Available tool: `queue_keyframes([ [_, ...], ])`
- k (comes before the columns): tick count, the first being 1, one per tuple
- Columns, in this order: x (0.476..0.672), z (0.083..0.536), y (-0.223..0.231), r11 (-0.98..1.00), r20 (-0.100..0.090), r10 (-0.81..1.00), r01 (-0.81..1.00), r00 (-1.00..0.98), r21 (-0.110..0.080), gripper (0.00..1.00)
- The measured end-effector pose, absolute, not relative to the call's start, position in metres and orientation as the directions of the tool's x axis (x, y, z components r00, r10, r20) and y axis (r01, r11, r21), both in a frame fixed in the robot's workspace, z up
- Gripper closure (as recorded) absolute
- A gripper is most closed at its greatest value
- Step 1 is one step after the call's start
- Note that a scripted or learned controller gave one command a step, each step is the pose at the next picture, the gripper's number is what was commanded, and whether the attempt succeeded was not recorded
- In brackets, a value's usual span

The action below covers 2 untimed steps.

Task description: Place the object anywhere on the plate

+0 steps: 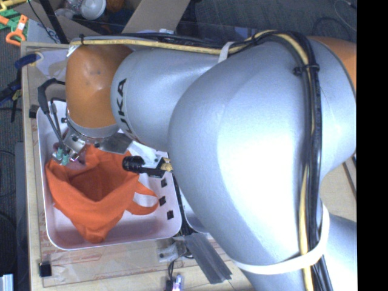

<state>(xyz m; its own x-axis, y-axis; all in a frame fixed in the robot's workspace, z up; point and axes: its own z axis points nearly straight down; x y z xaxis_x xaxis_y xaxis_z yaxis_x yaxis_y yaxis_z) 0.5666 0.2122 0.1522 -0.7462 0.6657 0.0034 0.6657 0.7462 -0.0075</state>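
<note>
You see the grey arm (242,132) covering most of the bench. Its gripper (65,153) sits low in the left white bin (109,238), at the upper edge of a crumpled orange cloth (94,193). Whether it grips anything, you cannot tell.

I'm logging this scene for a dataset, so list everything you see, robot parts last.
orange cloth: one, orange, crumpled in the left bin
white bin: one seen, white, lower left on the bench
wooden bench: one, light wood, under the bin
cardboard box: one, brown, top, behind the bench
orange toys: a few, orange and green, top-left corner on the floor
arm: one, grey with orange band, reaching from the right over the bin
gripper: one, at the cloth's upper left edge
</note>
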Motion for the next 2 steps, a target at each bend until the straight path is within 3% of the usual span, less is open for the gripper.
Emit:
queue_keyframes([
  [1, 0.565, 0.276, 0.171, 0.560, -0.001, 0.828, 0.828, -0.560, -0.004, 1.00],
  [2, 0.550, 0.190, 0.210, 0.574, 0.000, 0.819, 0.819, -0.574, -0.010, 1.00],
])
